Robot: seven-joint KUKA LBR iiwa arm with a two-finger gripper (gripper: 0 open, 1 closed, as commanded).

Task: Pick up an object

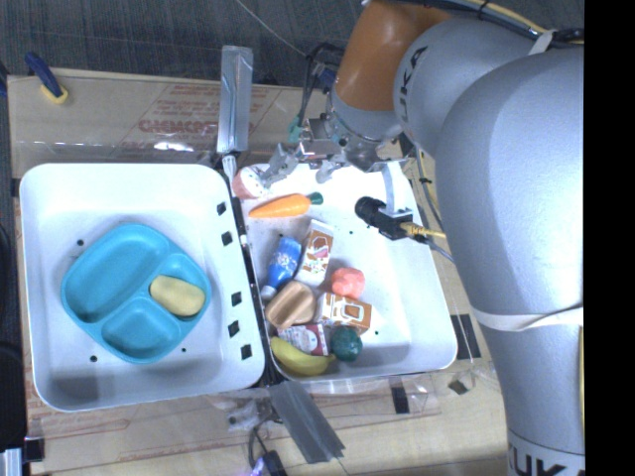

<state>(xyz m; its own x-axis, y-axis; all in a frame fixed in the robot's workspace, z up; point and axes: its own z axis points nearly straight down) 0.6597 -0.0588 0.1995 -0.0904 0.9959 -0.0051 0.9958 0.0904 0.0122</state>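
Camera view: nearest in the right bin (437, 337) lie a banana (301, 361), a green ball (346, 343) and small cartons; farther, a blue bottle (284, 262), then a carrot (280, 206). At the far rim the gripper (298, 160) hovers, fingers spread, holding nothing. The left bin (40, 266) holds a blue tray (109, 286).

1. two white bins (40, 266) are sitting side by side on the bench.
2. a bright blue divided tray (119, 296) is lying in the left bin, carrying a yellow potato-like lump (178, 295).
3. an orange carrot (279, 205) with a green tip is showing in the right bin.
4. a yellow banana (298, 361), a dark green ball (346, 343) and a pinkish-red fruit (347, 282) are showing there too.
5. the grey arm (496, 167) is wearing an orange band (372, 53).
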